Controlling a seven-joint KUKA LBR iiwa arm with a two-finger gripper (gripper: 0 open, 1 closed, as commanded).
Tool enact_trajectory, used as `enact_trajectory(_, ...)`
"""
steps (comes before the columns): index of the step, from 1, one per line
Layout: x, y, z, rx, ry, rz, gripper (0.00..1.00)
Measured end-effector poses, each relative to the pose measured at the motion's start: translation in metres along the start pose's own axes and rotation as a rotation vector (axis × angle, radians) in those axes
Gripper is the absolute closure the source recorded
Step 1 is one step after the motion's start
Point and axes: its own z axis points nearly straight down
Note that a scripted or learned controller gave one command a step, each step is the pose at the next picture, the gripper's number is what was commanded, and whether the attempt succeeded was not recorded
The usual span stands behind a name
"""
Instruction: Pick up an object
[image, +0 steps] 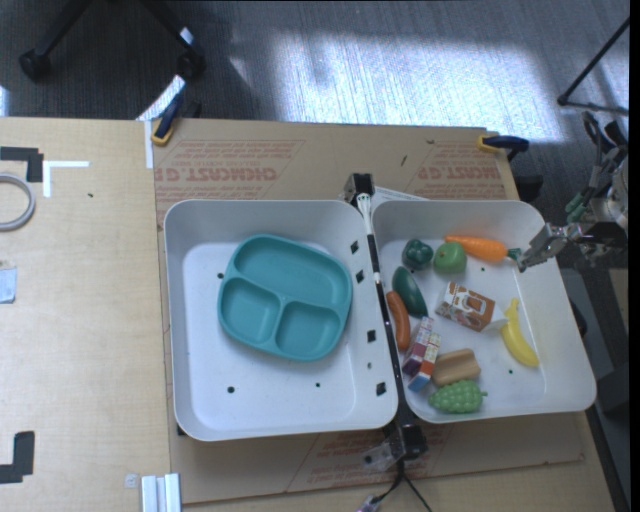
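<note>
1. Hand (530, 250) sits at the right bin's (560, 400) far right rim, just beside the carrot's (478, 247) tip; whether it is wide or narrow I cannot tell.
2. Banana (518, 337), box (467, 306) and grapes (457, 397) lie in that bin.
3. Teal tray (285, 297) fills the left bin (190, 390).

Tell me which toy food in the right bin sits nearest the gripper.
The carrot, orange, at the bin's far edge; its tip lies just left of the gripper. The banana and green pepper sit farther off.
</note>
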Motion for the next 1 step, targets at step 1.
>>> enact_trajectory(1,0.0069,-0.0449,0.1481,0.001,0.001,0.003,0.0)
